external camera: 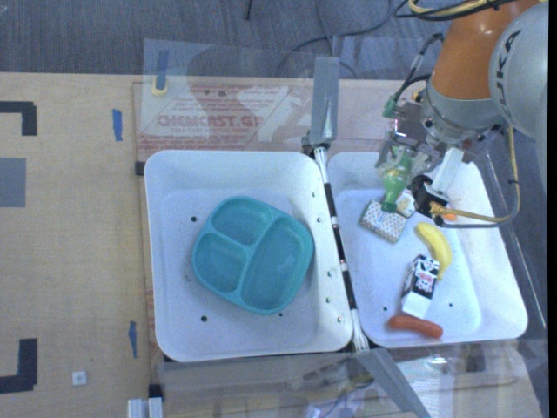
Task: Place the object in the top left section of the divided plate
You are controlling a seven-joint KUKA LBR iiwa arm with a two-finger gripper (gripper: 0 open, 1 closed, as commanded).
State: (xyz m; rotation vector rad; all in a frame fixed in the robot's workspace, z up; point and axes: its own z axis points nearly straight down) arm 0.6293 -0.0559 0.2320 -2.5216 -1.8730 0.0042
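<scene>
A teal divided plate (252, 253) with three sections lies in the left bin (174, 190), and nothing rests on it. My gripper (401, 162) hangs over the far left part of the right bin (496, 312). Directly under it is a small green object (394, 184), whose top end reaches up into the gripper. I cannot tell whether the object is gripped or standing on the bin floor. Its lower end is beside a speckled white block (384, 221).
The right bin also holds a yellow banana (435, 244), a black and white carton (421, 286) and an orange-red sausage (414, 325) near the front. A raised divider (335, 242) runs between the two bins.
</scene>
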